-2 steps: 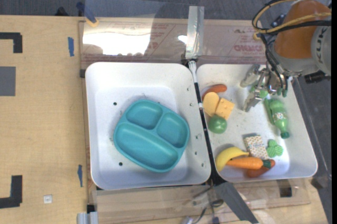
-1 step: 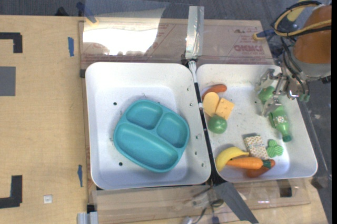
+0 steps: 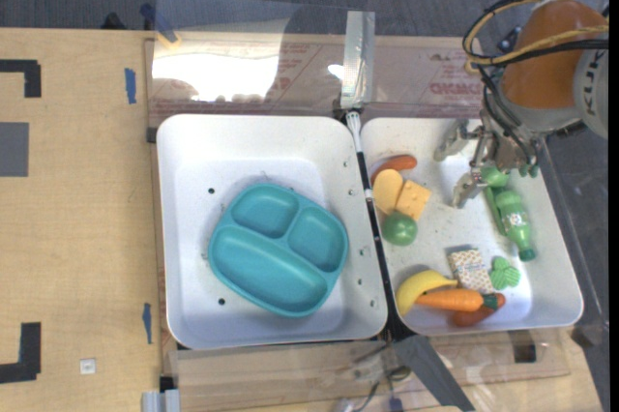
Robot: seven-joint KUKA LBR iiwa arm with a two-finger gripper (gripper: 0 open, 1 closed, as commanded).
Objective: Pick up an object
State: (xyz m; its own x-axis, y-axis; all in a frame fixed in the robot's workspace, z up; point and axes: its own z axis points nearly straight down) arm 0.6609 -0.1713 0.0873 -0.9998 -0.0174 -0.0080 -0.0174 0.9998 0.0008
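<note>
Green bottle [image 3: 510,216] lay in right bin [image 3: 566,279], near far right side, neck toward gripper. Judged light, stiff plastic, smooth and round, likely to roll; best taken across body, midway. Gripper [image 3: 474,170] hung just above bottle's top end, fingers spread apart, nothing between them. Nearby: carrot [image 3: 450,300], banana [image 3: 418,286], yellow block [image 3: 414,198]. Left bin [image 3: 184,159] held teal tray [image 3: 279,249].
</note>
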